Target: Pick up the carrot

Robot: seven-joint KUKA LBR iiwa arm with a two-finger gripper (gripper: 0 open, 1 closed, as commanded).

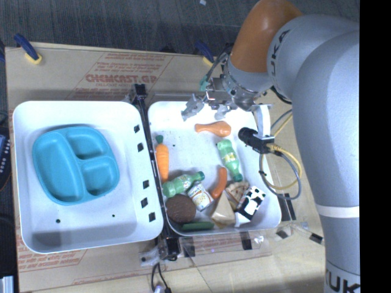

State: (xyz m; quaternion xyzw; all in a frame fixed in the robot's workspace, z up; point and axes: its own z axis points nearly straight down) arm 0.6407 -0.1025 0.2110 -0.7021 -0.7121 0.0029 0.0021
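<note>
Gripper point(204, 105) over right bin's point(174, 112) far edge, finger state unclear, carrot point(162, 161) lying by left wall, well apart.

Across the top of your frame, dark ribbed floor point(122, 11), below it the desk point(122, 72) covered in brown cardboard with red print, blue clamps point(27, 47) at its upper left and upper centre edge, even light.
</note>
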